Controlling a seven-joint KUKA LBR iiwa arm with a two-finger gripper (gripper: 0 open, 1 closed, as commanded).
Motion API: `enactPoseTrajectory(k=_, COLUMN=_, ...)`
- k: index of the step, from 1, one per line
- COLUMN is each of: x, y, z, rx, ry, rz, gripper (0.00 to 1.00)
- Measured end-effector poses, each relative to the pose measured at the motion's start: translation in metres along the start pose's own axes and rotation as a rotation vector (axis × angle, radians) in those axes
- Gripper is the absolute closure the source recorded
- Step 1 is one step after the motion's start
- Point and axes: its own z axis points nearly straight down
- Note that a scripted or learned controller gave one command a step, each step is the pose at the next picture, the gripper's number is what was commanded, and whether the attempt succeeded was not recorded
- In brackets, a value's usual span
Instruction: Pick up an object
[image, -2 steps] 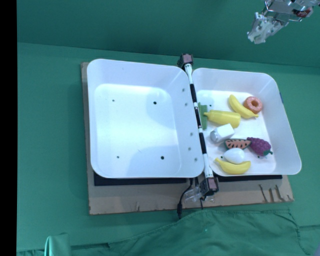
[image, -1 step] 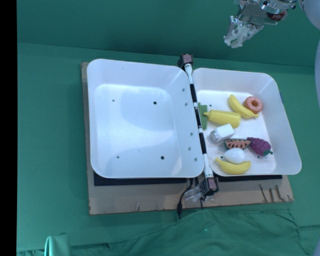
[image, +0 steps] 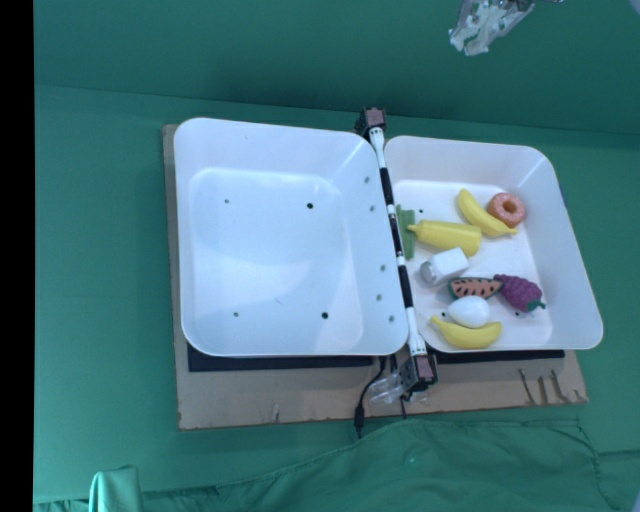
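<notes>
Well, my claw (image: 487, 22) hangs at the top edge of the camera view, high above the far side of the right bin (image: 560, 190) and well apart from everything in it — whether it is spread or clenched I cannot tell, since it shows as a pale blur. It grips nothing that I can see. All the candidates for picking lie in the right bin: a banana (image: 480, 213) touching a doughnut (image: 507, 208), a corn cob (image: 440, 235) against the dividing wall, a small white block (image: 444, 266), a watermelon slice (image: 474, 287), a bunch of grapes (image: 519, 291), and an egg (image: 469, 311) resting on a second banana (image: 466, 335). They sit crowded toward the near end, so I judge the doughnut and upper banana the freer targets. The left bin (image: 280, 240) would serve as the drop side. No labels or writing can be read anywhere.
</notes>
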Motion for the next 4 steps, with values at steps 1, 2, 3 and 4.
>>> enactPoseTrajectory(k=1, x=-0.011, y=0.002, z=0.093, rx=0.018, ry=-0.001, rz=0.006, gripper=1.0)
enactPoseTrajectory(k=2, x=0.034, y=-0.003, z=0.093, rx=0.012, ry=0.0, rz=0.001, gripper=1.0)
enactPoseTrajectory(k=3, x=0.007, y=0.001, z=0.192, rx=0.018, ry=-0.002, rz=0.006, gripper=1.0)
enactPoseTrajectory(k=4, x=-0.106, y=0.001, z=0.184, rx=0.007, ry=-0.006, rz=0.014, gripper=1.0)
